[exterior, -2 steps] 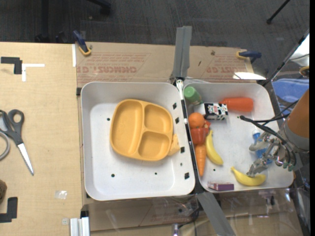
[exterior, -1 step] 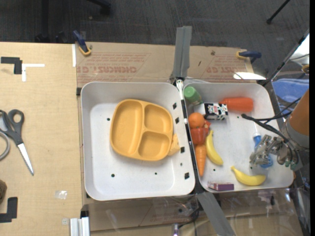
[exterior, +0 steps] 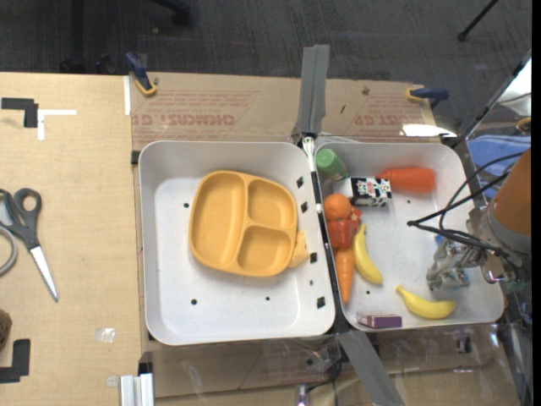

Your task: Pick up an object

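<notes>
While the end effector point(exterior: 448, 271) hangs low at the right bin's point(exterior: 414, 155) 4 o'clock corner, finger spread impossible to tell, a yellow banana point(exterior: 425, 304) just beside at 7 o'clock, orange divided plate point(exterior: 243, 223) in the left bin point(exterior: 161, 252).

In the right bin point(exterior: 397, 155) the open floor lies in the middle, between the clutter along its left wall and the pincer point(exterior: 446, 273) near the right wall. That left side is crowded: carrots point(exterior: 342, 252), a banana point(exterior: 366, 259), a small black-and-white carton point(exterior: 371, 191). A second banana point(exterior: 427, 304) blocks the near edge. The left bin point(exterior: 161, 252) is mostly taken by a yellow divided plate point(exterior: 243, 223); only its margins are free.
</notes>
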Motion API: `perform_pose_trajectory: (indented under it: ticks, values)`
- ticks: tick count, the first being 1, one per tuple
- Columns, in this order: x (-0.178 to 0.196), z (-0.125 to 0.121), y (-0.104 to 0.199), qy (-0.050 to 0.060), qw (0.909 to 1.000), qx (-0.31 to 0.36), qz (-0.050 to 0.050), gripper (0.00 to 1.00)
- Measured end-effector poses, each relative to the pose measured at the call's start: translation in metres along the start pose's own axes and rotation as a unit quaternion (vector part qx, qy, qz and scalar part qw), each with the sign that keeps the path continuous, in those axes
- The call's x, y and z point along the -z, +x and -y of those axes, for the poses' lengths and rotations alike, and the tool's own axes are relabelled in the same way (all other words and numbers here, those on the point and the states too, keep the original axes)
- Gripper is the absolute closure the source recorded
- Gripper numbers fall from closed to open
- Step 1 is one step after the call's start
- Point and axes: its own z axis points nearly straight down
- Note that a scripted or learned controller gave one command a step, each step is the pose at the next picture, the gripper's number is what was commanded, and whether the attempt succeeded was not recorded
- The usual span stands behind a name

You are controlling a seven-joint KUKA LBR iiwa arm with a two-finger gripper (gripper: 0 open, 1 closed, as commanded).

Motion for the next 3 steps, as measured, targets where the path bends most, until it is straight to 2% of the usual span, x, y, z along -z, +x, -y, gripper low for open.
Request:
perform_pose_trajectory:
  ticks: [1,2,3]
  values:
    - [0.0020,0.0002,-0.0026,0.001,1.0000,0.000,0.004,0.00]
    - [0.0051,-0.0011,0.0008,0.003,0.9995,0.030,0.010,0.00]
    - [0.0046,-0.0007,0.0005,0.002,0.9997,0.023,0.009,0.00]
